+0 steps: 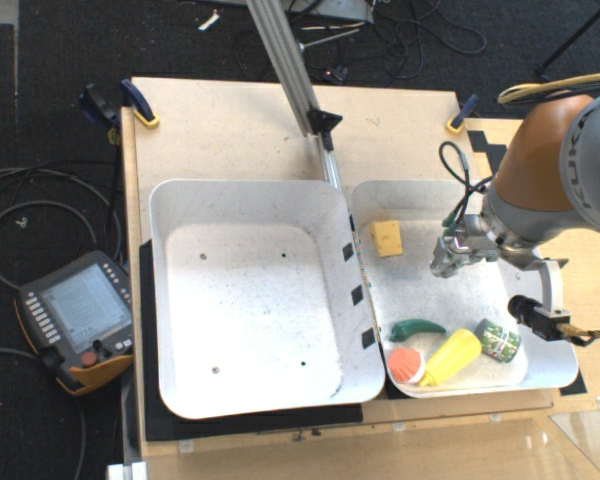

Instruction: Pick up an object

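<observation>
while bent from the right, arm [550,173] hangs end effector [446,259] over right bin [420,196].

Place: a robotics lab.
Floor: dark carpet, with loose black cables [400,28] trailing well beyond the claw [448,258].
Bench: a plain plywood top [240,138] under the claw, clamped at its corners.
Controller: a teach pendant [75,318] lying on the floor, far across from the claw.
Rig: a metal camera pole [290,68] rising beside the claw's bin.
</observation>
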`<action>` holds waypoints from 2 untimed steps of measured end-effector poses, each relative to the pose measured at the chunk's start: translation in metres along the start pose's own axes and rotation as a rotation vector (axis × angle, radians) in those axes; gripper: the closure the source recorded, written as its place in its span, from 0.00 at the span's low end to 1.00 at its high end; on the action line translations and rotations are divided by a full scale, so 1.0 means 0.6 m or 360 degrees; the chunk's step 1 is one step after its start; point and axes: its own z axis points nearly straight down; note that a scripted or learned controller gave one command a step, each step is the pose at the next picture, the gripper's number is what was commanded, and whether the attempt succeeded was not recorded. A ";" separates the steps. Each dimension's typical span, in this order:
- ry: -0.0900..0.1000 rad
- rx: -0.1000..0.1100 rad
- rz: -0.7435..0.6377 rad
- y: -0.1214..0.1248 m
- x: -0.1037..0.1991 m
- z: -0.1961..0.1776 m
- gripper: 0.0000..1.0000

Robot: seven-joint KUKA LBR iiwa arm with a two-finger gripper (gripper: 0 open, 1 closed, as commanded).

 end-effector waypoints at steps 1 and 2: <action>0.0000 -0.0002 -0.0003 0.008 0.014 -0.099 1.00; -0.0001 -0.0001 -0.0002 0.010 0.014 -0.167 1.00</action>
